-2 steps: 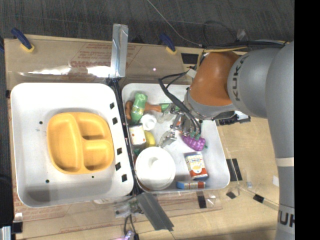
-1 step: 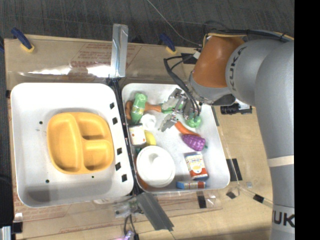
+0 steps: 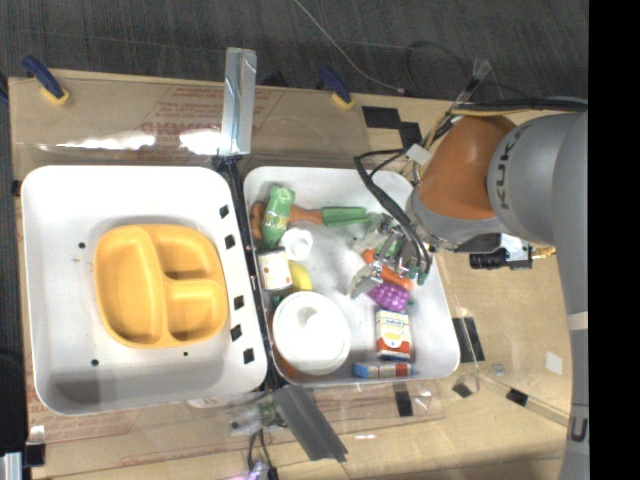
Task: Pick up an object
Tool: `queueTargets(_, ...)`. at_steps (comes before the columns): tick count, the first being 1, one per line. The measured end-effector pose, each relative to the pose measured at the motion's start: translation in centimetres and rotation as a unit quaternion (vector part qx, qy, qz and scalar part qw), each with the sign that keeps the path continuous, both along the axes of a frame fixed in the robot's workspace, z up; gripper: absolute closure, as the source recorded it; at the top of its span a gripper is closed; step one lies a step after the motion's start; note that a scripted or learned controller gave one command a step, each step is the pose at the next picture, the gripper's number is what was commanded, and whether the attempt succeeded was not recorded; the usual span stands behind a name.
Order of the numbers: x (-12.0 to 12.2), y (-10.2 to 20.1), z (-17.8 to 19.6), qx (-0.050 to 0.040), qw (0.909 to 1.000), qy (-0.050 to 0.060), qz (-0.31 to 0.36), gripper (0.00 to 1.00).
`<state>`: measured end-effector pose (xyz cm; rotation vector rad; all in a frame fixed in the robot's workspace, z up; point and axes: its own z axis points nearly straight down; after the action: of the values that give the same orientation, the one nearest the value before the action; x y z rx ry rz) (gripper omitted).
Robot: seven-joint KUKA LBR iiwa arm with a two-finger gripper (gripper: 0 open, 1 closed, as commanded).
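The right bin [image 3: 438, 320] holds several small objects. My gripper [image 3: 383, 260] hangs low over its right-middle part, reaching in from the grey and orange arm [image 3: 465, 178]. Directly under it lie a purple bunch of toy grapes [image 3: 392, 292] and a small orange piece [image 3: 370, 258]; the gripper's metal parts overlap both. Whether anything sits in the gripper is hidden by the wrist. A small orange-and-white box [image 3: 395, 335] lies just in front of the grapes.
Also in the right bin: a green toy [image 3: 279, 206], a green-handled tool [image 3: 343, 215], a white cup [image 3: 297, 240], a yellow item [image 3: 299, 279], a white round bowl [image 3: 312, 330] and a marker [image 3: 380, 370]. The left bin [image 3: 45, 268] holds a yellow divided plate [image 3: 160, 283].
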<state>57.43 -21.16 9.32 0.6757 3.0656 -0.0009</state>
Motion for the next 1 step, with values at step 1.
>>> queueTargets(1,-2.84,3.62,-0.05,-0.0002,0.9952,-0.001,-0.098,0.0)
